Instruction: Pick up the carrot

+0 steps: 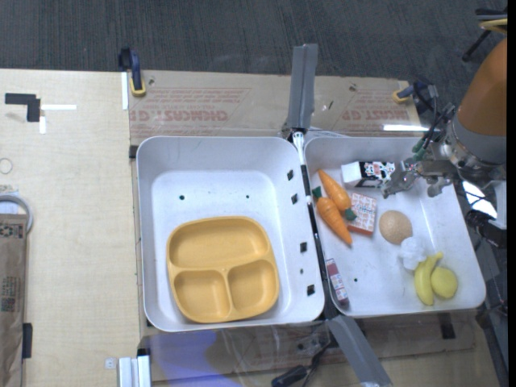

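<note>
We're looking down on the tabletop (64, 216), and our landmark is the right-hand bin (379, 293). To its left, touching along the shared wall, sits the left bin (210, 164) with a yellow divided plate (222, 268) inside. The arm (484, 111) comes in over the landmark bin's far right corner, and the gripper (415, 177) hangs low over that bin's upper right area; whether the jaws are spread or pressed together we cannot tell from here. Now the prize: the carrot (334, 220) lies in the landmark bin's left part, close to the shared wall, with a second orange carrot-like piece (334, 190) just above it. A small printed packet (363, 213) lies beside them, an egg (395, 226) nearer the middle, a banana (423, 280) and lemon (444, 281) at the lower right. By our reckoning nothing is done yet: the carrot rests untouched, well apart from the gripper, so approach, grasp and lift all remain.
</note>
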You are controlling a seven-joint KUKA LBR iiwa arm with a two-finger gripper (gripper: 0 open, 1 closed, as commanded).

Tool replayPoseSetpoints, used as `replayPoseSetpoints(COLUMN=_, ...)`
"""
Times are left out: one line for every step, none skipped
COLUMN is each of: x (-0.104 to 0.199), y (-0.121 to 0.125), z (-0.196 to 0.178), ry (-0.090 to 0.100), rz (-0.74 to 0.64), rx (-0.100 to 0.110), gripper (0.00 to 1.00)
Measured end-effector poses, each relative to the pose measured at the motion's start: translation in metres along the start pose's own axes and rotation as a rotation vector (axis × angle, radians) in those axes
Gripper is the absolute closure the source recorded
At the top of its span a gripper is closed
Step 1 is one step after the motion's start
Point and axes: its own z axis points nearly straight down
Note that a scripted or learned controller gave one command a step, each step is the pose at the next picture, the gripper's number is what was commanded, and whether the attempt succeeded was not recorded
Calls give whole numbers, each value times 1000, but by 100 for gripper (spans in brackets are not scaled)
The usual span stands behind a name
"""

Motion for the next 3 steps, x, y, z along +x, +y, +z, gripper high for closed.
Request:
replayPoseSetpoints(x=-27, y=64, z=74, ry=-5, rz=-291, rx=-15, gripper=0)
replayPoseSetpoints(x=-31, y=105, z=97, ry=-13, rz=-404, rx=-31, gripper=0)
replayPoseSetpoints(x=10, y=55, z=13, ry=-3, rz=-491, rx=-5, gripper=0)
